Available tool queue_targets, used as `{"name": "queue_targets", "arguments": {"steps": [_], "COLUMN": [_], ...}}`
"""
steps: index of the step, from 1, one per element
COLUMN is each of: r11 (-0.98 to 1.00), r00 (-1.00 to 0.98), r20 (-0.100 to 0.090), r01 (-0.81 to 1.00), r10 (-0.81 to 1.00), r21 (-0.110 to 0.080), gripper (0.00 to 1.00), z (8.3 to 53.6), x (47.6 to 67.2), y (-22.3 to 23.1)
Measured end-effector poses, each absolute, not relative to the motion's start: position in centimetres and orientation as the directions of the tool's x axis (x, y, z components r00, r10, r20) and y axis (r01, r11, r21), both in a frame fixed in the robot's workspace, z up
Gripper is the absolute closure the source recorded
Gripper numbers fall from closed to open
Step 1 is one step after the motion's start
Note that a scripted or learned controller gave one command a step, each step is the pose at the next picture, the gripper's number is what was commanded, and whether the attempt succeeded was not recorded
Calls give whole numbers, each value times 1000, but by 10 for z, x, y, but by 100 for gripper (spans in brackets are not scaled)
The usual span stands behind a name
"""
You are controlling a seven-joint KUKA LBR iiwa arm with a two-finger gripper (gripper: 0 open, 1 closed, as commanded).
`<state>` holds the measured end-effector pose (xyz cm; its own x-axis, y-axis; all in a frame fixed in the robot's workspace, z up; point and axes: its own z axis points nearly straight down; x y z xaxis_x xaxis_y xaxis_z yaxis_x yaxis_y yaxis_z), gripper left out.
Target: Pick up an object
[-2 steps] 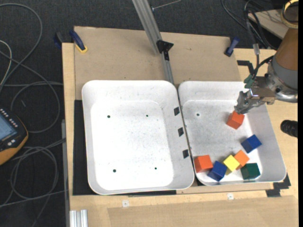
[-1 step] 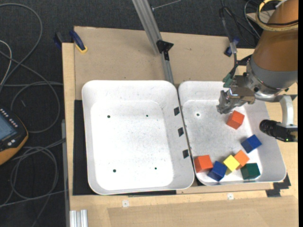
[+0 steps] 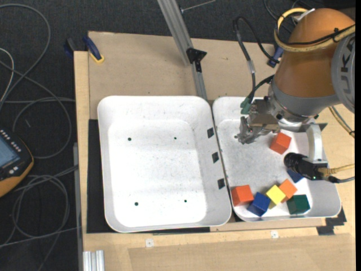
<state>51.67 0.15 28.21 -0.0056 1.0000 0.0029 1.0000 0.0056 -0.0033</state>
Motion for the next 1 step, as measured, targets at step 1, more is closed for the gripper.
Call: {"name": "queue_targets", "arguments": {"steps": [1], "r11": [7], "r00": [-7], "r20": [3], "r01": [1000], "r10": [1000], "r21": [-1], "gripper": [100], "z": [278], "x": [519], "y": [61]}}
